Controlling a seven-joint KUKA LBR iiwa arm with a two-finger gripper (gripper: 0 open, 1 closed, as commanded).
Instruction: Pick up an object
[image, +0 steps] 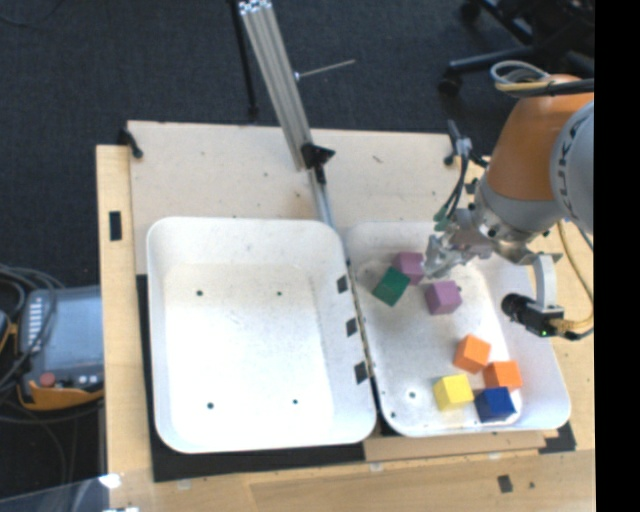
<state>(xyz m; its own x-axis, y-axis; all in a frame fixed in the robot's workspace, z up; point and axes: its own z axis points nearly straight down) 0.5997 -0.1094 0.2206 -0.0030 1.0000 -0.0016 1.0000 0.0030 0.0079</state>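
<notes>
Arm reaches in over the right bin (520, 300), wrist bent down, gripper (440, 255) low at that bin's far end, just beside two matte purple cubes (442, 296) and near a green cube (391, 287). Whether its grip is loose or clenched, cannot tell. Orange, yellow and blue blocks (495, 403) cluster at the bin's near corner.

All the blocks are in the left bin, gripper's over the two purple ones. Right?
Not quite. The camera view shows the blocks in the right bin, not the left bin. The rest holds: the gripper is over the two purple blocks.
</notes>
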